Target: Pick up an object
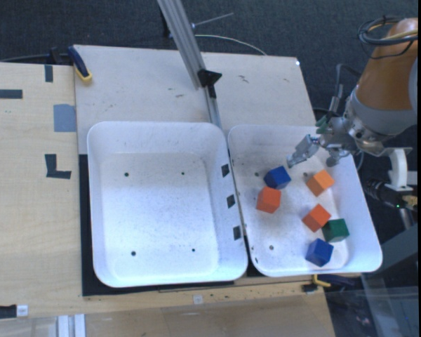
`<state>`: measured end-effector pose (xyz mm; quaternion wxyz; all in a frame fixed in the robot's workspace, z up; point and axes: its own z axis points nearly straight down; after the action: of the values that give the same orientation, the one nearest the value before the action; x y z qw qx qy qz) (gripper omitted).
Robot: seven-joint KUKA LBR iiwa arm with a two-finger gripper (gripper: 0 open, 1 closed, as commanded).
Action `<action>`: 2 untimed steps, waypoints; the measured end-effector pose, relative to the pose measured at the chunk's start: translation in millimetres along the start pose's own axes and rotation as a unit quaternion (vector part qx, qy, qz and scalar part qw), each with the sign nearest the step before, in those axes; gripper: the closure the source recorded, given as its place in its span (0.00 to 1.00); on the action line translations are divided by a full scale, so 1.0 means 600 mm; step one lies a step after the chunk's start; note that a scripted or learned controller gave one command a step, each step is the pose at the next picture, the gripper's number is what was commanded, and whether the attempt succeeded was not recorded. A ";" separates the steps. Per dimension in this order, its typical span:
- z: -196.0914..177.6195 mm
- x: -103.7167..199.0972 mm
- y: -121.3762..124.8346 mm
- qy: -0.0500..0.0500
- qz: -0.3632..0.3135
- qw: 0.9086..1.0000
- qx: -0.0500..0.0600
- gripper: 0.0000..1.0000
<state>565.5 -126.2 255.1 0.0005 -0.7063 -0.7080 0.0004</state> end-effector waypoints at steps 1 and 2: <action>0.276 0.025 0.041 -0.002 0.000 1.000 0.000 0.00; 0.273 0.062 0.011 0.000 0.000 1.000 0.001 0.00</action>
<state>572.1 -89.2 91.6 0.0015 -0.7065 -0.7077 0.0014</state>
